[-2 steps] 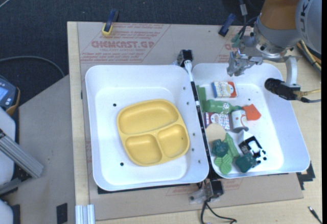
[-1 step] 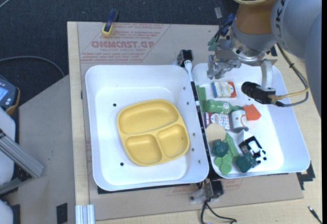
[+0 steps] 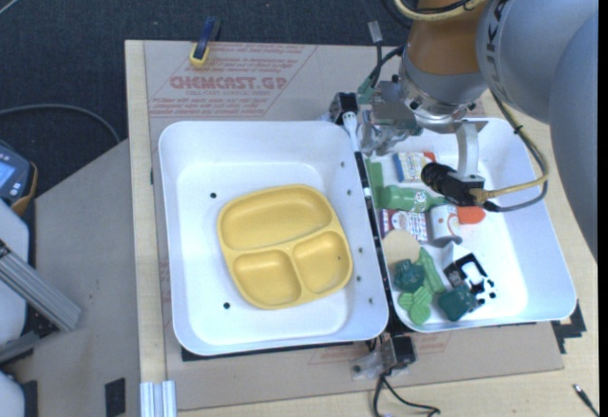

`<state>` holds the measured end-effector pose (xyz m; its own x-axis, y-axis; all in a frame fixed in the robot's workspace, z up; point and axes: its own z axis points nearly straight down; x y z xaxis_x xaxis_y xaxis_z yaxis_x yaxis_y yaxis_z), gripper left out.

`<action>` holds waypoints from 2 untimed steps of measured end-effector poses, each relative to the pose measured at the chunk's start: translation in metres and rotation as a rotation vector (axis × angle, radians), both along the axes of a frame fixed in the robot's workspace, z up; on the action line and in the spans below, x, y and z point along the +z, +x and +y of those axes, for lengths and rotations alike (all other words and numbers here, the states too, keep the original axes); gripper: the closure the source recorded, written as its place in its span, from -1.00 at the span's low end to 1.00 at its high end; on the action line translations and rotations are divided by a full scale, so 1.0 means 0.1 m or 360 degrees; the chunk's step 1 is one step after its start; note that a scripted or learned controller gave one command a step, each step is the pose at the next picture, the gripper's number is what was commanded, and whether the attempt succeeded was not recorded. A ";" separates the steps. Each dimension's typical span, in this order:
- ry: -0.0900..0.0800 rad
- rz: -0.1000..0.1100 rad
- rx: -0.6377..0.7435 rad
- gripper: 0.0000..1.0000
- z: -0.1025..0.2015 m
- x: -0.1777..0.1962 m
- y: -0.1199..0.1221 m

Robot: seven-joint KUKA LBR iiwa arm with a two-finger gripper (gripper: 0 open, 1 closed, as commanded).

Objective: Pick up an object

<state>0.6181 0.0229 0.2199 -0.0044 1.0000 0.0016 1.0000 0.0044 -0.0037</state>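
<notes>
**Two bins, one reach into the cluttered side**

Two shallow white bins sit side by side on the desk (image 3: 237, 83), and the camera view looks down on both at a slant. Using the divided yellow tray (image 3: 283, 244) as landmark: it lies alone in the left bin (image 3: 180, 216). Just beyond its right side, across the shared wall, the right bin (image 3: 541, 244) holds a jumble: a green-and-red packet (image 3: 397, 197), dark green toy pieces (image 3: 423, 284), a black-and-white item (image 3: 472, 274) and a small grey-and-orange piece (image 3: 454, 217).

The arm hangs over the far end of that right bin, up and to the right of the tray, with the end effector (image 3: 391, 132) near the bins' shared wall. Whether it is spread or closed cannot be told from here, and nothing is seen gripped.

To do this step well, I judge it best to choose a piece standing apart from its neighbours, come straight down on it, and keep off the bin wall.
</notes>
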 end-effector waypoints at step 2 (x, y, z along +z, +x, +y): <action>-0.0003 -0.0013 -0.0004 1.00 -0.05 0.11 0.18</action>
